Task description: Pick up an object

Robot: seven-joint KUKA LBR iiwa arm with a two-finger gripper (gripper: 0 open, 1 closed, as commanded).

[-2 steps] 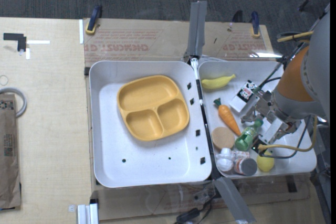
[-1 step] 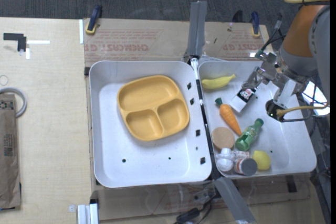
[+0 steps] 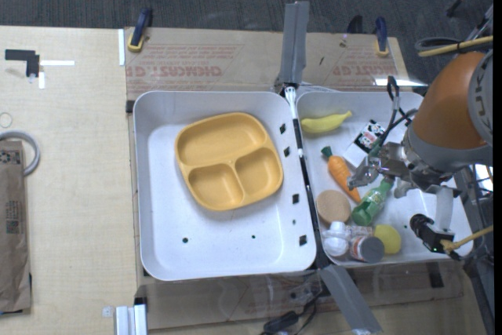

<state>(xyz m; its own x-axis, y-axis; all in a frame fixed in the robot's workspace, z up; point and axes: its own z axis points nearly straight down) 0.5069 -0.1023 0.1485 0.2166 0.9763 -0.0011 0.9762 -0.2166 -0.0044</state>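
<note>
Gripper sits low in the right bin, mid-bin toward its right edge, over the green bottle & just beside the carrot. Can't tell its state; nothing visibly held.

Step, I'd judge: reach/descend phase, grasp not yet made. Likely target = green bottle, lying tilted mid-bin.

Around it: round tan disc touching bottle's left side, banana nr the back edge, yellow ball & a small bottle at the front edge.

Left bin holds a yellow divided plate.

Next move needs clean closure on one item w/o snagging neighbours, then a straight lift.
</note>
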